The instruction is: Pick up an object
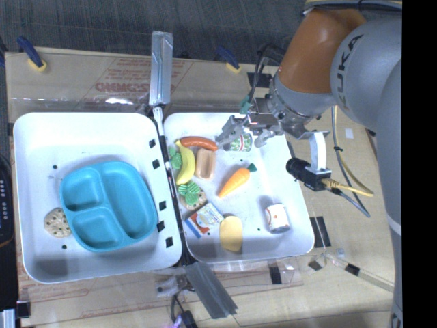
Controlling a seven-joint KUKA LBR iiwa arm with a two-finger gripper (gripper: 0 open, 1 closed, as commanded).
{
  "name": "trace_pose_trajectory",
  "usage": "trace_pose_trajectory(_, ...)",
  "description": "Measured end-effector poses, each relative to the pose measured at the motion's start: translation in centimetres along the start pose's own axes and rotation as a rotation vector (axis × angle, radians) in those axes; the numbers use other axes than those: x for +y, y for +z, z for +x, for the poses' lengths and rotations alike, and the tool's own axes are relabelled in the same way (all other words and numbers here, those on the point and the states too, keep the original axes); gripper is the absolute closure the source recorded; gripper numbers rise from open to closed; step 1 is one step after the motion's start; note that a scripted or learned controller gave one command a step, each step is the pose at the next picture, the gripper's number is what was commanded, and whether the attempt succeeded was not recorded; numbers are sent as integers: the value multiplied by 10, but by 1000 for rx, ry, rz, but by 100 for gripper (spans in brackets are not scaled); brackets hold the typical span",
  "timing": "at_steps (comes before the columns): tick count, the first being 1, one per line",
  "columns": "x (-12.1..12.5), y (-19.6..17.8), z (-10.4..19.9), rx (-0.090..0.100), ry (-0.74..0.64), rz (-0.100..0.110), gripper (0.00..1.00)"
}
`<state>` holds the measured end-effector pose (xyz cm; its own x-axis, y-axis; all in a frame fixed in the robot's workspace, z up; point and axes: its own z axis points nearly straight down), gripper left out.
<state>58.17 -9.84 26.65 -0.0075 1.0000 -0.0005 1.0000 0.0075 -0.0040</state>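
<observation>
The arm (341, 53) reaches over the right bin (295, 232), while the left bin (34, 142) carries a blue tray (106, 205) and a cookie (57, 222). The gripper (240, 137) hangs at the far side of the right bin, and its fingers seem closed on a small green-white object (242, 142). The carrot (234, 180), banana (185, 165) and hot dog (200, 144) lie loose. I judge the grasp is made; the lift remains.

Grey arm (369, 53), orange band above wrist, dark lettering on casing, yellow cables alongside, metallic end effector (247, 132).
</observation>
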Motion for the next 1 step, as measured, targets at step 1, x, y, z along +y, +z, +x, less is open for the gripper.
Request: trace_pose_trajectory(1,40,9,10,0,45,-1,0)
